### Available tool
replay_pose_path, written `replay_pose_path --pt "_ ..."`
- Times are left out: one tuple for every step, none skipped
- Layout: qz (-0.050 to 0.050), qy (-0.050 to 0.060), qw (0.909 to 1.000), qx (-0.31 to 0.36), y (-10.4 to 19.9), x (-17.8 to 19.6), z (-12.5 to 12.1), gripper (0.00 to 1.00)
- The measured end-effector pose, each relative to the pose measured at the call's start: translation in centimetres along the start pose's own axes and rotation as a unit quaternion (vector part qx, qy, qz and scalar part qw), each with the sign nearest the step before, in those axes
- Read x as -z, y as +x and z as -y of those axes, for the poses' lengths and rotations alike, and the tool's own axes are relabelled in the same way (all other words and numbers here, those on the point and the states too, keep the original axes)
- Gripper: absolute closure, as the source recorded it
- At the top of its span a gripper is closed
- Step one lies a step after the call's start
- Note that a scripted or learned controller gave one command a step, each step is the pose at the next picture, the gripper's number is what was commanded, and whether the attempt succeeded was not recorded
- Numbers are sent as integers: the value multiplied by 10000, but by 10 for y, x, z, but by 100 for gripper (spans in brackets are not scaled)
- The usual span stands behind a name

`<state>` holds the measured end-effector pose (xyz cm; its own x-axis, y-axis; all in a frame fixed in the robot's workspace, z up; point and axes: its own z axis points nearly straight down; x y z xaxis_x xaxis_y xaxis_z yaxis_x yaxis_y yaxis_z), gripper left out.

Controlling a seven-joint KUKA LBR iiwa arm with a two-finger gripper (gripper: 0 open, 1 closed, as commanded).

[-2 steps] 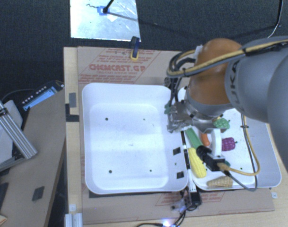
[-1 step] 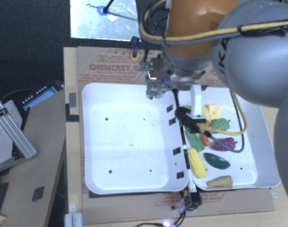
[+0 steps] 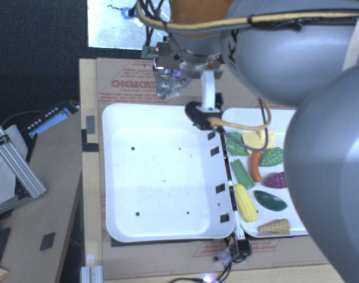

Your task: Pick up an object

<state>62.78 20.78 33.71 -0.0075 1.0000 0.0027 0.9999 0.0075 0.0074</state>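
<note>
The left bin offers nothing to grasp; its white floor shows just a few dark dots. The gripper hangs beyond that bin's far edge, over the brown card of the desk, closer to the bin's far right corner than to its far left. It is blurred and partly tucked under the wrist, so I cannot tell whether it is spread or pressed together. Nothing shows in its grasp.

All the candidates lie in the right bin, crowded along its left wall. At its far left corner are a green piece and a yellow piece, close together. Toward the near edge come a cucumber and a carrot side by side, then a purple piece. The corn lies just beside the left wall, its long axis running along that wall, far to near. A dark green leaf sits to its right, and a tan cone lies crosswise by the near edge.

From the gripper, every toy lies to the right and toward the near side, across the wall between the bins. The green piece is likely the nearest. The corn looks the cleaner target, though a grip across its short axis would put one side hard against the wall.
</note>
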Motion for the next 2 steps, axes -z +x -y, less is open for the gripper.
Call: replay_pose_path --pt "2 5 10000 -3 26 15 -43 100" --pt "-12 -36 10000 -1 27 135 -42 100"
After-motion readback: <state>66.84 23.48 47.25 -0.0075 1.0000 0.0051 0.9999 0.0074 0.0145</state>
